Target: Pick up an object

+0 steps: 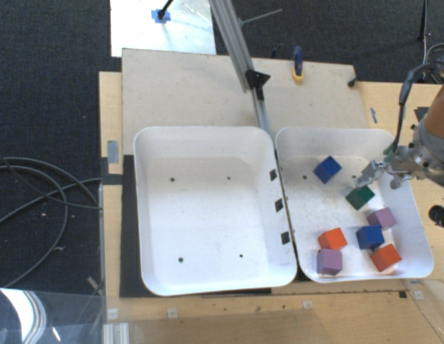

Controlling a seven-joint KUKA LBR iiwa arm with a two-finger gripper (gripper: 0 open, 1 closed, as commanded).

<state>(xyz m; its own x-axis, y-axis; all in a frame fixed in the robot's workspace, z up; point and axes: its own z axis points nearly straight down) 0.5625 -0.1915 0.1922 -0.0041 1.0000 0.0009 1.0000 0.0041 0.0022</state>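
Note:
The right bin [336, 136] holds several small blocks. A blue block [327, 169] lies toward the back, with a green block [360, 197] just in front of it. Nearer the front are a light purple block [382, 218], a second blue block [369, 236], an orange block [332, 239], a purple block [329, 261] and a red-orange block [385, 257]. My gripper [384, 174] hovers over the bin's right side, just above and right of the green block. It is open, with nothing between its fingers.
The left bin [147, 213] sits beside the right one, their walls meeting at the centre. A slanted metal pole [233, 38] crosses the board behind the bins. Black cables [43, 192] lie on the floor at left.

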